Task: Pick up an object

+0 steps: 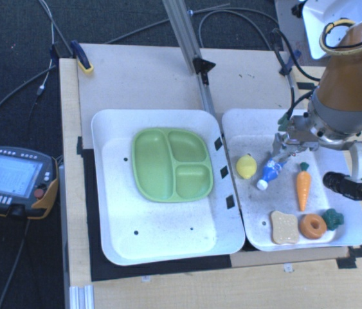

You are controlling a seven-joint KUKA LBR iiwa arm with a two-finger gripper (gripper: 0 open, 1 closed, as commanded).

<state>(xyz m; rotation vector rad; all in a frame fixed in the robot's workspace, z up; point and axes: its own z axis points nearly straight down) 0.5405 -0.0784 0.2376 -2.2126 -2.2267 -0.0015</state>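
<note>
My gripper (pixel 282 152) hangs low over the right bin (pixel 255 235), at its upper middle. Directly below and left of it lies a small blue bottle (pixel 271 172) with a white cap, tilted toward the lower left; its upper end meets the gripper's tip. A yellow lemon (pixel 246 167) sits just left of the bottle. An orange carrot (pixel 303 187) lies to the right. Along the bin's near edge are a bread slice (pixel 285 227), a donut (pixel 313 226) and a dark green piece (pixel 333 219).
The left bin (pixel 113 237) holds a green divided plate (pixel 171 164). A slanted metal pole (pixel 184 24) reaches down between the two bins. A black part (pixel 344 184) juts in at the right bin's edge. A teach pendant (pixel 13 182) lies off the bench at left.
</note>
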